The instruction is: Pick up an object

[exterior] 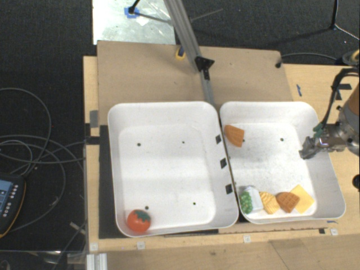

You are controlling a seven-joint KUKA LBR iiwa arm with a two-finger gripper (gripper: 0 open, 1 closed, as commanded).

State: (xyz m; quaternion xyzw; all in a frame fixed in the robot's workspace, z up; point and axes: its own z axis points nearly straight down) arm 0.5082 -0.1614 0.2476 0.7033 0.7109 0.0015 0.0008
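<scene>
No legible text, label, brand, number or sign appears anywhere in the frame. The handheld device (8,198) at the lower left edge has a lit screen, but its content is too small and blurred to read. The green-and-white packet (249,199) in the lower left corner of the right bin (292,117) carries printed colour, with no characters that can be resolved. The blue mark (133,12) on the floor sheet at the upper left carries no readable characters.
</scene>
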